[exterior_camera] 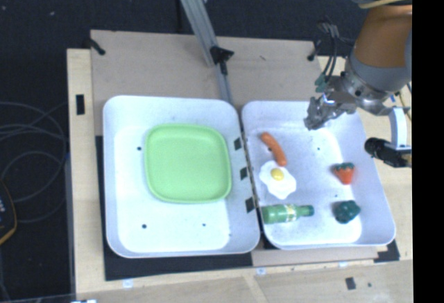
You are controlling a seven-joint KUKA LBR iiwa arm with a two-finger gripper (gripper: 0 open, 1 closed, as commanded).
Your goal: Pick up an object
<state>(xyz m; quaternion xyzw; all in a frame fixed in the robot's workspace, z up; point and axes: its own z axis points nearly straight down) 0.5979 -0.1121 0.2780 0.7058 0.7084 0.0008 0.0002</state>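
Two white bins sit side by side on the bench [83,156].

Left bin [125,225]: one green plate [187,163], centre-left of frame.

Right bin [371,218]: five items.
- Orange sausage [274,148], long axis running upper left to lower right.
- Fried egg [277,180], just below the sausage.
- Green bottle [286,213], lying on its side, long axis left to right.
- Strawberry [344,172], right side.
- Dark green piece [345,211], lower right.

Hand [320,116]: over the right bin's upper edge, nothing seen between its fingers; open or closed cannot be told. The sausage is the nearest item, lying lower left of the hand; likely the easiest pick.
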